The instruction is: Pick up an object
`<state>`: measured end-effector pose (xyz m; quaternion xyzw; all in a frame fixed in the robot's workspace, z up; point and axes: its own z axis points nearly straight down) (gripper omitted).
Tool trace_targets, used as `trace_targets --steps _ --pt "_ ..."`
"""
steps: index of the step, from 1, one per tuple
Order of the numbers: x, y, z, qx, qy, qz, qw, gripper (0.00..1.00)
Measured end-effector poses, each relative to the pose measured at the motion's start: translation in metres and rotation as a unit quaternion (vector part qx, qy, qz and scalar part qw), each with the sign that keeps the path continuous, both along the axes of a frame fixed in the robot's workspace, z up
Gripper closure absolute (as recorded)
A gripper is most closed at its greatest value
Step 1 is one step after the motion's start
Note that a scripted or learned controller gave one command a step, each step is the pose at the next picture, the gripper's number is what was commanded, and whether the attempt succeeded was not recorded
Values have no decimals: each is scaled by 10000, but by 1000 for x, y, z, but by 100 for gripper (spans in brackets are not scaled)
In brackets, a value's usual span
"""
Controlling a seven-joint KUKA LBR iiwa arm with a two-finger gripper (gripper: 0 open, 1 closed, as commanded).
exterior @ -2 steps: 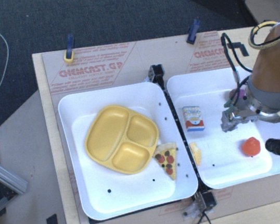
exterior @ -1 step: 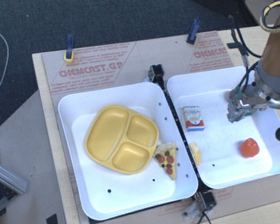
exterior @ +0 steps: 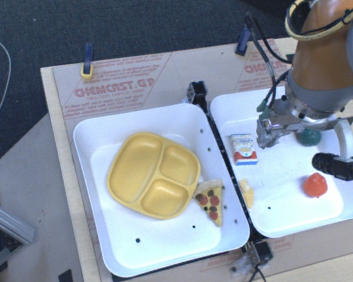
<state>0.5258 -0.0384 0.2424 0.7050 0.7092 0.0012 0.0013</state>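
The hand [exterior: 269, 130] is poised over the right white bin [exterior: 288, 215], at three o'clock of the small white-and-red carton [exterior: 243, 148], seemingly to approach it; its state cannot be told.

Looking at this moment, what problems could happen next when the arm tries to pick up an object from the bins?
1. The gripper hangs close to the small carton but off to its side, so a descent here may only nudge it.
2. The teal object lies partly under the arm, which makes it harder to reach.
3. The yellow piece lies against the right bin's wall, leaving the gripper little room.
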Motion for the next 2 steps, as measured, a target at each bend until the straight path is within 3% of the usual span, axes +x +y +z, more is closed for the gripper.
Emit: trace_targets --steps 2 --pt "39 107 -20 3 8 0 10000 100"
